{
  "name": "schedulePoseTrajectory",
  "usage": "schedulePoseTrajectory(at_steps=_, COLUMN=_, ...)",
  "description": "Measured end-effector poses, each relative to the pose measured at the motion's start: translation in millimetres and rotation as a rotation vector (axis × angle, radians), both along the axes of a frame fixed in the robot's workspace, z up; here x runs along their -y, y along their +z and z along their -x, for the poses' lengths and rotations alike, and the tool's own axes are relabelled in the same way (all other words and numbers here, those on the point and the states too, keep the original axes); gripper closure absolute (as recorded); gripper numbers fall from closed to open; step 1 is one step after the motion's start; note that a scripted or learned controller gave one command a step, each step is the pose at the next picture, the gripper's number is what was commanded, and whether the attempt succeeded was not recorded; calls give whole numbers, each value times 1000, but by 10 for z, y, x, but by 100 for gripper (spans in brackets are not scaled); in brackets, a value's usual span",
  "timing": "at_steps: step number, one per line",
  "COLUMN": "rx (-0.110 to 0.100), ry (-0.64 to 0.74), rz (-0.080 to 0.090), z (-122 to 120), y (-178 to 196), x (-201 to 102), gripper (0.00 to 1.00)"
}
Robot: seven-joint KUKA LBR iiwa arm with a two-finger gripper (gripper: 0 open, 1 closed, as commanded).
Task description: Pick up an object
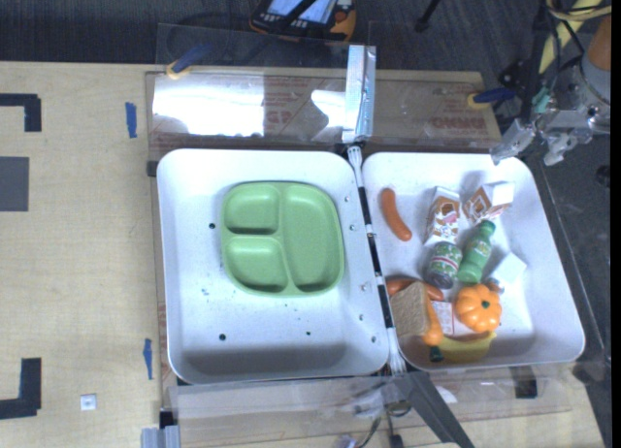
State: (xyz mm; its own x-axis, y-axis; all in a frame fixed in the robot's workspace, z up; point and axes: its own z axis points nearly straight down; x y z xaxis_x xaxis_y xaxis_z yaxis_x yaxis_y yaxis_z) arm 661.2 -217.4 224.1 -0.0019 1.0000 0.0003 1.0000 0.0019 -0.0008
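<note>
The right bin (553,272) holds a jumble of items. Among them are a red sausage (395,214), two small cartons (443,213) (488,201), a green bottle (476,252), a can (444,263), an orange pumpkin (477,308), a brown bread slice (411,306) and a yellow banana (458,344). My gripper (532,148) hangs over the far right corner of that bin, above and apart from the items. Its fingers are spread and nothing is between them.
The left bin (184,272) holds a green divided plate (283,237). A clear panel (252,107) and a metal divider post (359,92) stand behind the bins. Cables and a handheld pendant (301,8) lie on the floor beyond.
</note>
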Motion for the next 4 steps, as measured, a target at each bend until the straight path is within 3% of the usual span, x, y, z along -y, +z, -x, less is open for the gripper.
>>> schedulePoseTrajectory(at_steps=1, rx=4, ry=25, rz=2, z=245, y=-791, x=-477, gripper=0)
schedulePoseTrajectory(at_steps=2, rx=3, ry=-77, rz=1, z=-63, y=-1386, x=-1076, gripper=0)
schedulePoseTrajectory(at_steps=3, rx=3, ry=55, rz=0, z=483, y=-1378, x=-1061, gripper=0)
schedulePoseTrajectory(at_steps=4, rx=8, ry=53, rz=1, z=465, y=-1262, x=-1056, gripper=100)
